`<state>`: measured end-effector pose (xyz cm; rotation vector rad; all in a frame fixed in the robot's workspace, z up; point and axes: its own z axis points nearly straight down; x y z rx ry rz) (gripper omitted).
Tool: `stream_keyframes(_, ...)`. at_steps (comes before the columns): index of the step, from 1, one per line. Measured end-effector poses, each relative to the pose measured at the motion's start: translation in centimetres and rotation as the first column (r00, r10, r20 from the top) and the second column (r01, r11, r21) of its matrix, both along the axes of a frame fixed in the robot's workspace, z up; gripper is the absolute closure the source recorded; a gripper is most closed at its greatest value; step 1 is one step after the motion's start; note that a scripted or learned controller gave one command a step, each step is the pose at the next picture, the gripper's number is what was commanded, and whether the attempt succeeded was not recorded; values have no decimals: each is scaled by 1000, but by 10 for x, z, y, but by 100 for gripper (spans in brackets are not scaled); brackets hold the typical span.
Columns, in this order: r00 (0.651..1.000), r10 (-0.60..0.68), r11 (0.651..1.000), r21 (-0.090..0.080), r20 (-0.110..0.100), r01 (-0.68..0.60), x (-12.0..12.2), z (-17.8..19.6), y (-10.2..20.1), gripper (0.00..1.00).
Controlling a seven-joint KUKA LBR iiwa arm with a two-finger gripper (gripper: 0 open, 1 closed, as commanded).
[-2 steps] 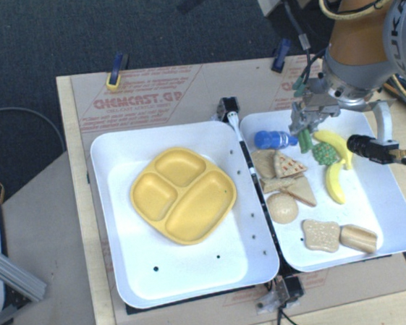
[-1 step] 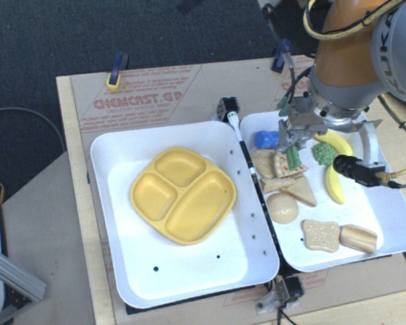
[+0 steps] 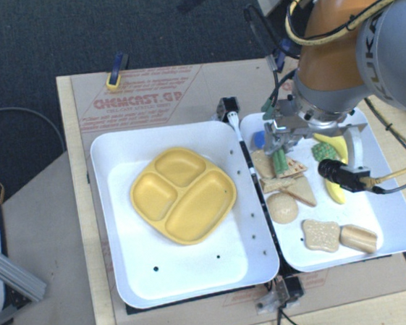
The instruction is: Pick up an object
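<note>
Toy food (image 3: pixel 321 236) in right bin (image 3: pixel 397 234), tool (image 3: pixel 283 145) overhead (grip state unclear).

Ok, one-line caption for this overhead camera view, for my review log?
Arm's claw lowered into the right bin over toy food pieces; yellow divided plate lies alone in the left bin.

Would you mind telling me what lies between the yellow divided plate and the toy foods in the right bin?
In the camera view, bare white floor of the left bin, then the two bins' adjoining rims, separate the yellow divided plate from the toy foods.
</note>
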<state>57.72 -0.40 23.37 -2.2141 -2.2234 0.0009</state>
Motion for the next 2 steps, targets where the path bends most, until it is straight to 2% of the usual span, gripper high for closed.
stream_keyframes(1, 1000, -4, 1000, -2, 1, 4, 5, -6, -2, 100)
stream_keyframes(2, 1000, -3, 1000, -1, 0, 3, -2, 1, 1, 100)
